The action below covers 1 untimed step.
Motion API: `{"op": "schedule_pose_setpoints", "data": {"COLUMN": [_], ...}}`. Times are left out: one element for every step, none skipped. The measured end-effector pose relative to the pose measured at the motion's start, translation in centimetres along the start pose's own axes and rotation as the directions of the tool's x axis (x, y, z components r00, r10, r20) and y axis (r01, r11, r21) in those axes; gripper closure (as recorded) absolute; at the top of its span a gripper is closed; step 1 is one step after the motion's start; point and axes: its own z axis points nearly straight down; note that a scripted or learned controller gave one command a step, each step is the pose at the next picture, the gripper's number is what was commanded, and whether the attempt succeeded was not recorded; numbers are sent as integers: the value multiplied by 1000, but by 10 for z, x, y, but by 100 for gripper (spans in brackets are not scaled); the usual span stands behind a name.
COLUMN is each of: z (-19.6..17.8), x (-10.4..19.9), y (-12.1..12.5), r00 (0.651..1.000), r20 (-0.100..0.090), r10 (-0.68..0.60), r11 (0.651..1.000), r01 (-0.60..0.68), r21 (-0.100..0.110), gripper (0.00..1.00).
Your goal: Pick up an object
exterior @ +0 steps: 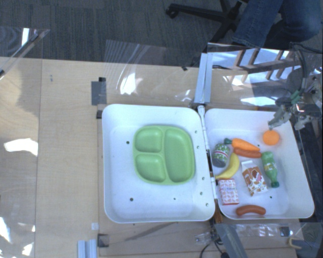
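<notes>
Gripper (280,117): at two o'clock over the right bin (292,201); finger state cannot be told.
Orange (271,137): just below it.
Green plate (164,154): left bin (116,166).

A pale wooden bench top (55,151) fills most of the camera view, with soft shadow on its left part and bright window-like glare patches along its left edge. Clear plastic sheeting (146,75) lies over the bench and catches white reflections. Beyond the far edge is dark grey carpet (101,25). At the top right stands the black base of an office chair (202,11), next to a person's legs in blue jeans (262,20).
</notes>
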Motion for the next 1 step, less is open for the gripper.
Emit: {"op": "schedule_pose_setpoints", "data": {"z": [88], "x": [41], "y": [-52], "r00": [997], "r20": [-1], "r10": [-80], "r11": [997], "r01": [80], "r21": [2], "gripper": [0]}}
